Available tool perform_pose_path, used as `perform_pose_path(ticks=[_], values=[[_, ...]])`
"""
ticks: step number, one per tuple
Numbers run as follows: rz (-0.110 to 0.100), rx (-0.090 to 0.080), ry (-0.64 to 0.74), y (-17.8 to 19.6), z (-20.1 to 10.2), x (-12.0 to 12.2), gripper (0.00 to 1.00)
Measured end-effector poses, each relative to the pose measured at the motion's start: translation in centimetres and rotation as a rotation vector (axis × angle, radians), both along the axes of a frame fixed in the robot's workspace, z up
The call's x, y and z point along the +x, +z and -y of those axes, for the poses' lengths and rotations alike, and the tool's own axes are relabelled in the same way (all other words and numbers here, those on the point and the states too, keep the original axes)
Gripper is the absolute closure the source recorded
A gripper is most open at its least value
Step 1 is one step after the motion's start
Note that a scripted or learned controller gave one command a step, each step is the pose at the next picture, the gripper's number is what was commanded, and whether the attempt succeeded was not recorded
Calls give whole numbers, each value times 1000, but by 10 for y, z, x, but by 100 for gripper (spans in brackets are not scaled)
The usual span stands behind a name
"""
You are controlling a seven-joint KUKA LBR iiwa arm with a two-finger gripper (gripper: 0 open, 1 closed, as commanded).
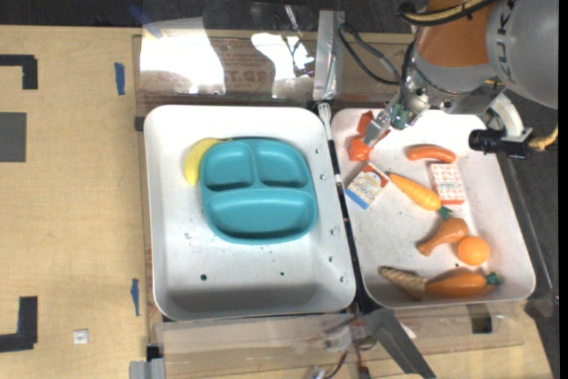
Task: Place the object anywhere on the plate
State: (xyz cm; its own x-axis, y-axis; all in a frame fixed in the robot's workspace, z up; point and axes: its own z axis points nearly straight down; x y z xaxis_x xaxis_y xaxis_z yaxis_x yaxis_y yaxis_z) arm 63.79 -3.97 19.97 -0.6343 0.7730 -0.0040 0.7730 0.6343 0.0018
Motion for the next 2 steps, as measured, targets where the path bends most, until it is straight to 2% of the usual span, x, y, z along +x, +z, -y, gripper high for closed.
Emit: perform_pose_path(ticks=[1,2], values=[[-2,2,-26,-15,-9,-86,100],[-3,2,138,-15,31,-148,100]])
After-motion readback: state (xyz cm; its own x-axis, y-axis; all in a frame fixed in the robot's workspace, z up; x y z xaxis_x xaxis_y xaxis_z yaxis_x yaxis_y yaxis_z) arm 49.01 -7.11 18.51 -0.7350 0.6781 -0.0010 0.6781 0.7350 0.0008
